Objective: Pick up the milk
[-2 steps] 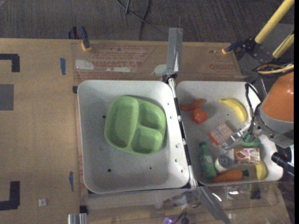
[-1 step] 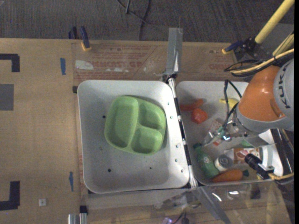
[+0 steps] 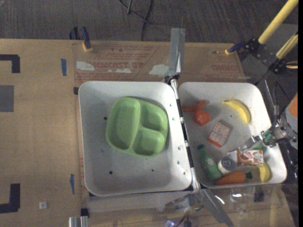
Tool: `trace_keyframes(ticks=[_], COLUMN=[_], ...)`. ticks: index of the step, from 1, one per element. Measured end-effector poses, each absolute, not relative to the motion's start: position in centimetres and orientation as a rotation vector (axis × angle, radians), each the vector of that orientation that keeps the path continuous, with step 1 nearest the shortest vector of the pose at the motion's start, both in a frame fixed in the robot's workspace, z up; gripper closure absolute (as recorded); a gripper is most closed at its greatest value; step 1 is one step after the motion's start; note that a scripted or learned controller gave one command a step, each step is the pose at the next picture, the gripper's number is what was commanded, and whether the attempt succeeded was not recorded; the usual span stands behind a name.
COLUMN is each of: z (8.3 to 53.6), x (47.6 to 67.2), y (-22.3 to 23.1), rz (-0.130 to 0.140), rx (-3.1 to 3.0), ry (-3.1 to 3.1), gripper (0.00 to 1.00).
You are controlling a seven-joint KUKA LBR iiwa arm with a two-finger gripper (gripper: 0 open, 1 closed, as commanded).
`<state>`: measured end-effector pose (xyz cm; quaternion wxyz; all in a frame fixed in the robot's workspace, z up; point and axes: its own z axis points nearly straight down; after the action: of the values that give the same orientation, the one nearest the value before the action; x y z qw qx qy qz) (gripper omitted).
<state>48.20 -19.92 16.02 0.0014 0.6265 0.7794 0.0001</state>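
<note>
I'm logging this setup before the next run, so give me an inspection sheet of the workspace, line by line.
Surface: wooden bench with two white bins side by side, left bin and right bin.
Job's things: milk carton lying in the right bin near its right wall.
Clutter: green divided plate in the left bin; in the right bin a banana, red toy food, small box, green bottle, can, carrot.
Grippers: gripper low over the right bin, just above the carton; grip unclear.
Cables: black cable on the floor beyond the bench.
Surroundings: blue tape marks, yellow poles.
</note>
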Motion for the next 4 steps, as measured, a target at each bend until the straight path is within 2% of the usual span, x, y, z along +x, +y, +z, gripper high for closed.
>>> trace_keyframes(ticks=[1, 2, 3, 4], z=[8.9, 10.0, 9.1, 10.1], x=[48.2, 48.5, 48.5, 48.6], y=[-15.8, -16.1, -17.9, -17.9], rz=[0.005, 0.005, 0.013, 0.014], rx=[1.803, 1.801, 1.664, 1.664], ry=[2.561, 2.545, 2.652, 2.647], gripper=[0.00, 1.00, 1.00, 1.00])
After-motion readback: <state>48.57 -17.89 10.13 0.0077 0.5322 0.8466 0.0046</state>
